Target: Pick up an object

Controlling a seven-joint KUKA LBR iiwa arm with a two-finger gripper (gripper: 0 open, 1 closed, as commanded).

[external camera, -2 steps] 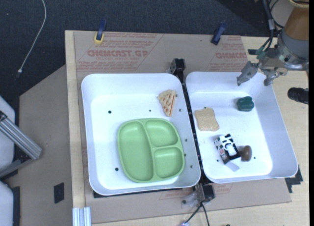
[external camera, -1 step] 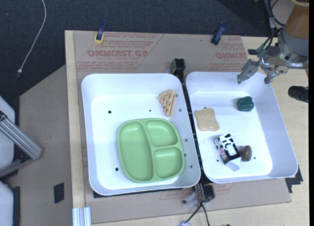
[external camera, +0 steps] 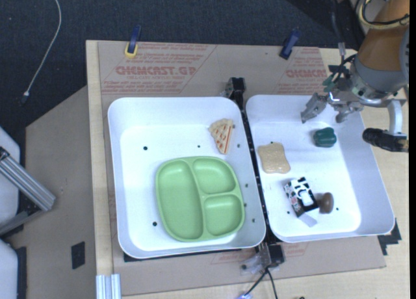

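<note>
Clearly, the gripper (external camera: 328, 109) is seen poised above the far part of the right bin (external camera: 370, 181), its two fingers spread apart with nothing between them. A small green object (external camera: 325, 138) is found just below it, lying on the bin floor, apart from the tan slice (external camera: 273, 158) and the black-and-white toy (external camera: 301, 195). It is judged to be light and rounded, perhaps smooth enough to slip. A hold across its widest part, taken from straight above, is thought safest. The green divided plate (external camera: 198, 197) and waffle piece (external camera: 222, 134) are kept in the left bin (external camera: 130, 161).
</note>
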